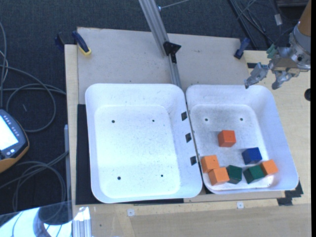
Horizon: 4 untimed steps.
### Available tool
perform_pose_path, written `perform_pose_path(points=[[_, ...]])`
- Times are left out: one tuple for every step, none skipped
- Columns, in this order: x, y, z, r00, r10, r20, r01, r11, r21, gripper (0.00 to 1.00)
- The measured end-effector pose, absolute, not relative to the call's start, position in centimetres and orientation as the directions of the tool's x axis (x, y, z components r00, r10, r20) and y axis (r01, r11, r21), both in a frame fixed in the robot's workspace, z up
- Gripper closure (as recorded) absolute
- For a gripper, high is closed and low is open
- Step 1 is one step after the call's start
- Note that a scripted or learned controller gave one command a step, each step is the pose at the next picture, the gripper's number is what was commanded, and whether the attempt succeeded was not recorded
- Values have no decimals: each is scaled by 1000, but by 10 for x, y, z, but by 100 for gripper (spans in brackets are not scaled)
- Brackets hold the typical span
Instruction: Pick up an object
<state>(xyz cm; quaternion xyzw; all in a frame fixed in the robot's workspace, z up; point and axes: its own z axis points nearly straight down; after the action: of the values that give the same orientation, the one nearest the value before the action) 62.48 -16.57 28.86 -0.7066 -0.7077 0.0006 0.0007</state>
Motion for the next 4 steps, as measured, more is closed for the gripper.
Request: perform_pose_path(points=[[583,-163,149,1,1000,3,1000,-1,-10,0],[518,-130,96,0,1000,6,1000,0,-12,0],[641,-99,101,-6,1000,-1,1000,6,8,0],[638,-101,112,-3,1000,-1,1000,3,4,100]])
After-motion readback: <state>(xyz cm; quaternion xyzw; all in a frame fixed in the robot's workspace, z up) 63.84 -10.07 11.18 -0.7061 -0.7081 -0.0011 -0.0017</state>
